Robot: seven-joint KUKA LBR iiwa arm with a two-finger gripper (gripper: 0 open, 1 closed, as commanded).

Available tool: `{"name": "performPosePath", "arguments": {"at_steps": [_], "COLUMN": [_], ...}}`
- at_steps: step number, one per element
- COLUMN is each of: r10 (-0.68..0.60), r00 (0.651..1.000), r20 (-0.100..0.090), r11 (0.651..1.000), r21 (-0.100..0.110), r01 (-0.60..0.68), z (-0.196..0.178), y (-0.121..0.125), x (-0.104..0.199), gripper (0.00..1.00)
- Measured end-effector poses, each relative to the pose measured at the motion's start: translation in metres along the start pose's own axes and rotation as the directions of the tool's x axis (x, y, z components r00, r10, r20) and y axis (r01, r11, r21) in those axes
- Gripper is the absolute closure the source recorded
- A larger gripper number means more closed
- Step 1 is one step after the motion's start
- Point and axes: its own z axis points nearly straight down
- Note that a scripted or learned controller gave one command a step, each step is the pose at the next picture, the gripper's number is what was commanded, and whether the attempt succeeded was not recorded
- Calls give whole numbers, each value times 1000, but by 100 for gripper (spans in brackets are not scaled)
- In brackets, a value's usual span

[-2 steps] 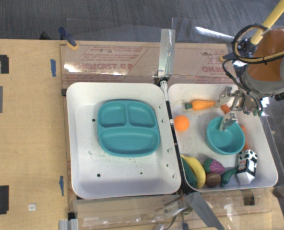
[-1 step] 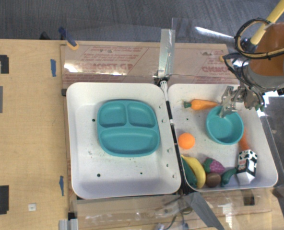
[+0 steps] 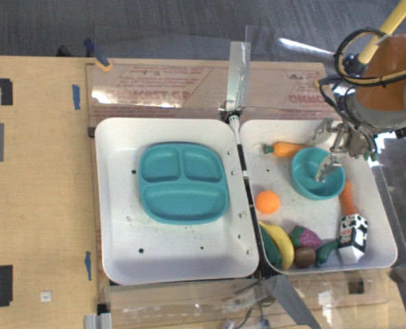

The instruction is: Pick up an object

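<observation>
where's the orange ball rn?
In the camera view, the orange ball lies in the right bin, near its left wall, left of and below the teal bowl and above the banana.

Teal divided plate [image 3: 183, 183], teal bowl [image 3: 316, 173], orange ball [image 3: 267, 201], yellow banana [image 3: 277, 240], black-and-white spotted carton [image 3: 352, 235], white bins [image 3: 114, 204]

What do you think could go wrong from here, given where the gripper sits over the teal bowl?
The gripper hangs at the teal bowl, by its rim, so a close may pinch the edge and tip or drag the bowl. The carrot lies against the bowl and could be knocked. The orange ball nearby might roll if the bowl shifts.
</observation>
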Motion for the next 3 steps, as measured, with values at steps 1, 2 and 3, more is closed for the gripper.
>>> {"name": "performPosePath", "arguments": {"at_steps": [1, 2, 3], "r10": [32, 95, 80], "r00": [999, 995, 997], "r20": [3, 1, -5], "r11": [999, 995, 997], "r21": [1, 0, 0], "r01": [-32, -95, -80], "z": [10, 11, 13], "y": [-30, -31, -30], "x": [24, 46, 49], "gripper": [0, 0, 0]}}
